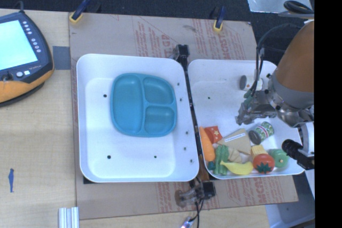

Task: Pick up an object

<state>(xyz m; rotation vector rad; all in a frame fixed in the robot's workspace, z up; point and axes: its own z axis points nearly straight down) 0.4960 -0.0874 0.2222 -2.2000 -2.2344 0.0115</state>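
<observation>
- Wooden surface (37, 136) with a cardboard sheet clamped on it carries two white bins side by side; dark floor beyond the far edge.
- Left bin (91, 163) holds a blue divided plate (143, 104), nothing else.
- Right bin (214, 75) holds the candidates, heaped in its near part: small can (261, 131), tomato (264, 164), banana (239, 168), carrot (207, 145), red packet (213, 133), tan block (239, 142), some green pieces.
- Gripper (251, 109) sits low over the right bin, just far of the heap, close by the can. Fingers too dark and blurred to read; cannot tell if apart or together. Nothing visibly held.
- Step, by my reading: approach or descent, grasp not yet made.
- Next move calls for choosing one item, likely the can or tan block as nearest, and centring over it before closing.
- In the way: items touch and overlap, so fingers may nudge neighbours; the bin's right wall is close.
- Tablet (18, 53) at far left, well apart.
</observation>
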